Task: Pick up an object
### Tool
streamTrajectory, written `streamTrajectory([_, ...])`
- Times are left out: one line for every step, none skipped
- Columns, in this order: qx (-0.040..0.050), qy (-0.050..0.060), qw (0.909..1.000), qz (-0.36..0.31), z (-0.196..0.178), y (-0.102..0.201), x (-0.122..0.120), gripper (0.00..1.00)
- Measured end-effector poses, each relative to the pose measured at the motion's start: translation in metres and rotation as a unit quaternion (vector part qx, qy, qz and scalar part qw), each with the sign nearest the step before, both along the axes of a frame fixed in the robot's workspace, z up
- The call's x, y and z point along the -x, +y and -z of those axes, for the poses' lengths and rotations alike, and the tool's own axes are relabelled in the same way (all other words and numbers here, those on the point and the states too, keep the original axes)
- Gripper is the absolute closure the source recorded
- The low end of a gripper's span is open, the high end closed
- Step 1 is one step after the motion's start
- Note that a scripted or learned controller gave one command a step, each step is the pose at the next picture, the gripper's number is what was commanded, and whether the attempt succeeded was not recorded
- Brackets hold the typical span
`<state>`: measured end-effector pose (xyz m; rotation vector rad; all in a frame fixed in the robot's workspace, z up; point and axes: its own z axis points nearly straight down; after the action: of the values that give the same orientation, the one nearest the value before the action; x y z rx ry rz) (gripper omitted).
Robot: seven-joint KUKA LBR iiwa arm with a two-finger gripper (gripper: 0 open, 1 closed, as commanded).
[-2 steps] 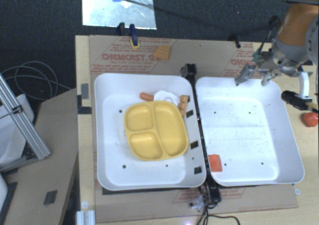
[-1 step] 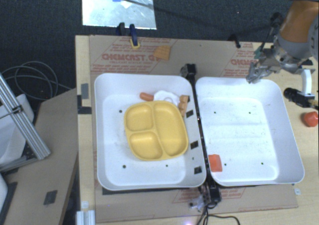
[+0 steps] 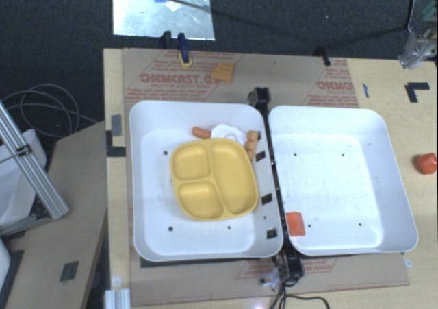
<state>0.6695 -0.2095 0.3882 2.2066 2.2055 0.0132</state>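
The left bin holds a yellow divided plate lying flat near its middle. Behind the plate lie a small orange-red sausage-shaped piece, a white object partly hidden by the plate's rim, and a small tan block by the bin's right wall. In the right bin, an orange block sits at the front left corner.
A red-orange object rests on the bench right of the right bin. A tan piece lies on the cardboard behind the left bin, near a blue and yellow clamp. A metal fixture stands at the far right.
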Motion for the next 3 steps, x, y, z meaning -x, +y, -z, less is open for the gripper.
streamTrajectory([-0.0070,0.014,0.9999,-0.006,0.136,0.087,0.001,1.00])
streamTrajectory([0.0003,0.000,1.0000,0.001,-0.087,0.005,0.003,1.00])
streamTrajectory([-0.0036,0.008,1.0000,-0.002,-0.076,0.009,0.003,0.00])
